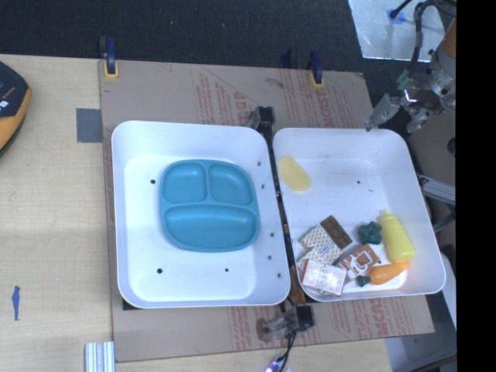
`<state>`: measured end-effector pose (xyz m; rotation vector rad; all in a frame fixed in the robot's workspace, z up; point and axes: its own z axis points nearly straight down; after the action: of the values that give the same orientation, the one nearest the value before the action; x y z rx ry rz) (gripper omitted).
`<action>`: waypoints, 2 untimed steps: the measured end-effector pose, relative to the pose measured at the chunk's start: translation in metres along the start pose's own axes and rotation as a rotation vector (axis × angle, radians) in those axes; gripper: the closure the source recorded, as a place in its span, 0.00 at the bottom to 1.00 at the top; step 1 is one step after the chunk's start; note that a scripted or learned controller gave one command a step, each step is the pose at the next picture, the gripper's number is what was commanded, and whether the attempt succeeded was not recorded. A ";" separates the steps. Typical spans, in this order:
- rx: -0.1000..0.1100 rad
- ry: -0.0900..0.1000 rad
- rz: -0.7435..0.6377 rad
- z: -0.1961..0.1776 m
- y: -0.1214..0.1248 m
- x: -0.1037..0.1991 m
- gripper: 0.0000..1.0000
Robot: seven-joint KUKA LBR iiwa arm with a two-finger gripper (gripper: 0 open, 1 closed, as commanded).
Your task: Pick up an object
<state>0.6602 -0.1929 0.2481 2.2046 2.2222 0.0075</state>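
My gripper (397,118) hangs open above the far right corner of the right bin (349,149), with nothing between its fingers. Small objects lie bunched in that bin's near part: a yellow mustard bottle (397,237), an orange carrot (387,272), a green piece (370,231), a brown chocolate bar (335,230), a cracker (317,239) and two printed packets (322,277) (361,260). A flat pale yellow piece (294,173) lies alone near the bin's left wall. All of them are well apart from the gripper.
The left bin (132,208) holds a blue divided plate (209,205). Both bins rest on a cardboard sheet (194,91) held by blue clamps at the back. A yellow and black device (9,103) sits at the far left edge.
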 end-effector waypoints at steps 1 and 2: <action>0.018 0.006 -0.001 0.050 -0.004 0.080 0.00; 0.030 0.007 0.010 0.117 -0.119 0.049 0.00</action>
<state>0.5424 -0.1458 0.1293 2.2338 2.2302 -0.0175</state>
